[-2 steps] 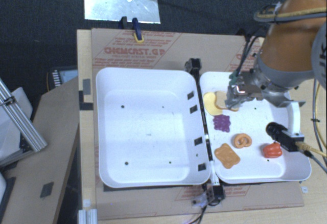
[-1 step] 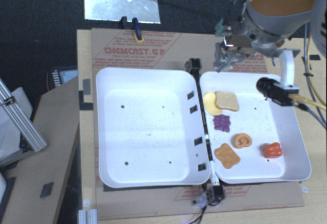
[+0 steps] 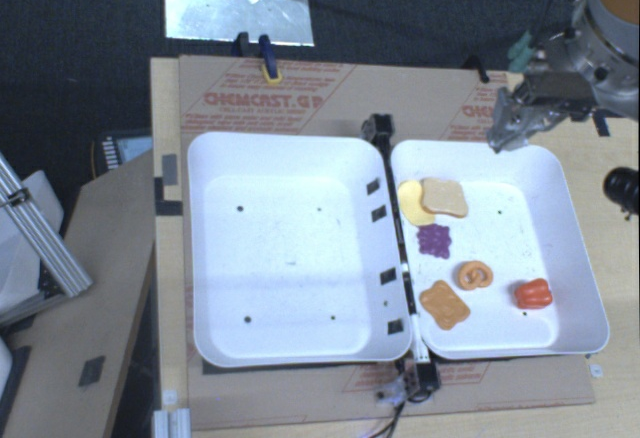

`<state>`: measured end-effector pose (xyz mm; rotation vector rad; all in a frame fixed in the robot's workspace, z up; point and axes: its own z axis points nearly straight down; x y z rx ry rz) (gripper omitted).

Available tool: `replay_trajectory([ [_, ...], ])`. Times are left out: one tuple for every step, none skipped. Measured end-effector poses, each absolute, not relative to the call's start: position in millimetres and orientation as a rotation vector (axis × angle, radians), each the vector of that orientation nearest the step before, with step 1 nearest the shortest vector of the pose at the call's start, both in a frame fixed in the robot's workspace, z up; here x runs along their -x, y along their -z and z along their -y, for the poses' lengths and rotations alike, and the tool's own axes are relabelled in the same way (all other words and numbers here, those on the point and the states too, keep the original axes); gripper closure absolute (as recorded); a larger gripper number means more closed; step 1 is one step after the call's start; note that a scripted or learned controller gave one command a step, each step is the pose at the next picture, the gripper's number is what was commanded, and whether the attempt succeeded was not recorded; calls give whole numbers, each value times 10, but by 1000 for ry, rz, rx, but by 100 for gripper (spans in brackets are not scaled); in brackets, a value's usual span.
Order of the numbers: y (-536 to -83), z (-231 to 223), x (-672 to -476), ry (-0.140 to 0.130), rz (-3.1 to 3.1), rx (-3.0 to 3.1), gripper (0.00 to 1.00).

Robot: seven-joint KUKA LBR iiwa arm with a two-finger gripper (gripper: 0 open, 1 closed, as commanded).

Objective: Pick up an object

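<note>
Camera view: jaws (image 3: 503,138) hang above the right bin's (image 3: 572,216) far rim; grip state cannot be told. In that bin, near the left wall, lies a tan toast slice (image 3: 444,196), long axis roughly left-right, overlapping a yellow disc (image 3: 411,201). Purple cluster (image 3: 435,241), pretzel (image 3: 474,275), cracker (image 3: 444,304) and red pepper (image 3: 533,294) lie nearer. Left bin (image 3: 290,246) offers open floor.

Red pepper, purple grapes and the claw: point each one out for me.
Red pepper (image 3: 533,294), camera view, middle of its body.
Purple grapes (image 3: 434,241), camera view, centre of the bunch.
Claw (image 3: 507,137), camera view, at its fingertips above the right bin's far rim.
</note>
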<state>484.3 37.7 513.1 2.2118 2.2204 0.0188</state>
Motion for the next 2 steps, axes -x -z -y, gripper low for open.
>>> replay_trajectory([
  [-5128, -1077, -4863, -7, -2233, -2209, 100],
  [-5298, -1848, -4865, -8, -2234, -2207, 100],
])
